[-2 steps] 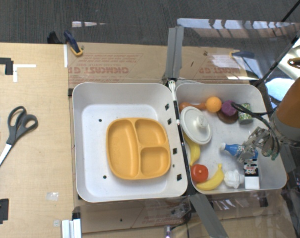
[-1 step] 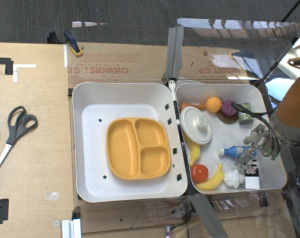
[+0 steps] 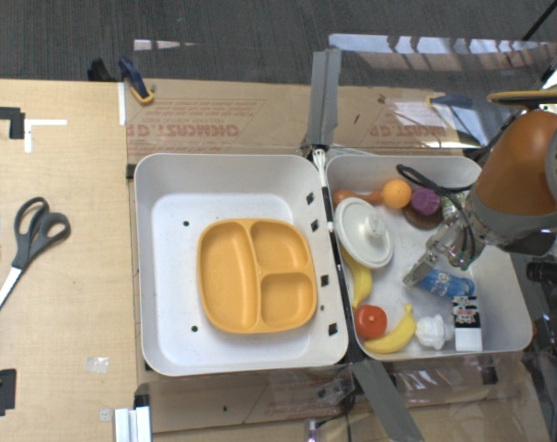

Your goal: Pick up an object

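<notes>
My gripper [image 3: 426, 267] hangs low in the right bin [image 3: 504, 337], under the orange-banded wrist. Its tip is at the left end of a blue packet [image 3: 449, 284] lying on the bin floor, and seems to touch it. A white round lid [image 3: 364, 232] sits left of the gripper. An orange ball [image 3: 397, 193] and a purple object [image 3: 425, 202] lie at the bin's back. Along the front are a yellow banana [image 3: 393, 333], a red tomato [image 3: 371, 319], a white lump [image 3: 431, 331] and a black-and-white box [image 3: 466, 324]. A second banana [image 3: 359, 281] lies under the lid's edge.
The left bin [image 3: 158, 247] holds a yellow divided plate [image 3: 257, 274]. Scissors [image 3: 28, 242] lie on the wooden bench at the far left. A cardboard sheet [image 3: 223, 122] lies behind the bins. The arm's cables cross the right bin's back right corner.
</notes>
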Motion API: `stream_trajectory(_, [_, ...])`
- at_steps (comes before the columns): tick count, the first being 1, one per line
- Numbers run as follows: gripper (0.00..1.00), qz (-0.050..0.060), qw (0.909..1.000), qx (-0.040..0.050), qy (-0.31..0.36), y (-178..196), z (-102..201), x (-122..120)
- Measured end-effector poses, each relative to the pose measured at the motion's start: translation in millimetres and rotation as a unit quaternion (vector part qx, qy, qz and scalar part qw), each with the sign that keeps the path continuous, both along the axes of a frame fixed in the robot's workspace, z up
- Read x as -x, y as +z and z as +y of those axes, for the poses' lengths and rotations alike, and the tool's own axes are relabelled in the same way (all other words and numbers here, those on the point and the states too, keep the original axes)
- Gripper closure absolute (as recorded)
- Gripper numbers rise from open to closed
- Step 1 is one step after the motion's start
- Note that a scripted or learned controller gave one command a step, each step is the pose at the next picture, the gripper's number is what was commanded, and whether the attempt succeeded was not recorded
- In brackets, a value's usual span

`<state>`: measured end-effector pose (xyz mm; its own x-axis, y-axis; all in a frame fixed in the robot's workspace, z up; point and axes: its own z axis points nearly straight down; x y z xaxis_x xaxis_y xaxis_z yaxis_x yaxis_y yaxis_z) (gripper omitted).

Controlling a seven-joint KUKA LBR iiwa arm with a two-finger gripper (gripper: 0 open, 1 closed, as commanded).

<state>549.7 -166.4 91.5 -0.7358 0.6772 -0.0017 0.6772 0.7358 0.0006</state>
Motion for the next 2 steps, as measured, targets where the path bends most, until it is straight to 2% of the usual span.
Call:
stream_trajectory(1, [1.0, -0.001, 1.0, 0.0007, 0.002, 9, 0, -1])
stream_trajectory(2, [1.0, 0.0, 1.0, 0.0004, 0.005, 163, 37, 25])
